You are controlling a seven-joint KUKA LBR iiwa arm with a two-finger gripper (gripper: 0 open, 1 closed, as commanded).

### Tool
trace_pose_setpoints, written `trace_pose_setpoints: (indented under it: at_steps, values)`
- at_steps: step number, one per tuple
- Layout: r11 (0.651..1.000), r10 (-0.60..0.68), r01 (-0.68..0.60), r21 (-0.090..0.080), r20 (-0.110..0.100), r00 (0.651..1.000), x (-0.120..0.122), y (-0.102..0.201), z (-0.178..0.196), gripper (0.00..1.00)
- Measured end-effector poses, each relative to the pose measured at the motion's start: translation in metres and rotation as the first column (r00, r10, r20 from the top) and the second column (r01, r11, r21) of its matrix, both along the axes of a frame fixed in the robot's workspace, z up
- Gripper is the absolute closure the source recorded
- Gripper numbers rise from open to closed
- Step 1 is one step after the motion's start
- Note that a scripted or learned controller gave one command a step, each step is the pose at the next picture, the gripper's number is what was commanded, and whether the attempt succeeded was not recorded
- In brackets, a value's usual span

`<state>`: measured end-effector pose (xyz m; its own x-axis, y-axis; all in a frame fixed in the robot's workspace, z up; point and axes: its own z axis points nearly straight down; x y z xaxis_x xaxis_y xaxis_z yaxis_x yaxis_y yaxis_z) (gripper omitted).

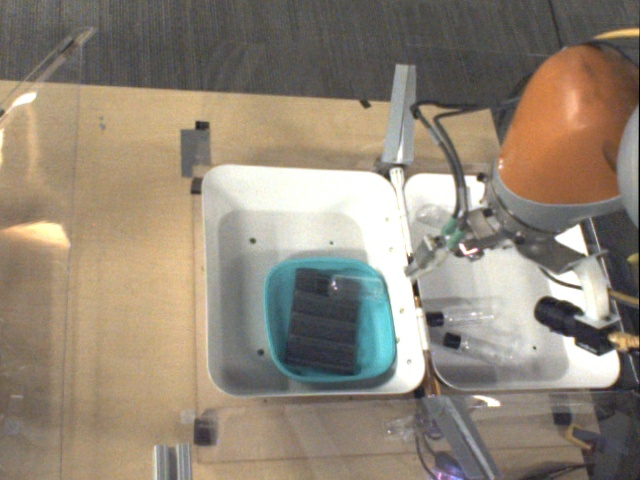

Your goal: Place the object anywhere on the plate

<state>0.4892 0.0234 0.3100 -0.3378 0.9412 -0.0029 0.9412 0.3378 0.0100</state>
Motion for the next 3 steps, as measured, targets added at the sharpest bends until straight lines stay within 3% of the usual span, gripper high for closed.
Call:
trace_pose_setpoints:
  at_steps: [1, 2, 3]
  values:
    - [0.992, 0.123, -0.123, -0.006, 0.005, 0.992, 0.0, -0.137, 0.128, 0.0]
    - [0.988, 0.156, -0.156, -0.008, 0.003, 0.988, 0.0, -0.197, 0.128, 0.0]
    - [0.986, 0.165, -0.165, -0.014, 0.014, 0.986, 0.003, -0.195, 0.141, 1.0]
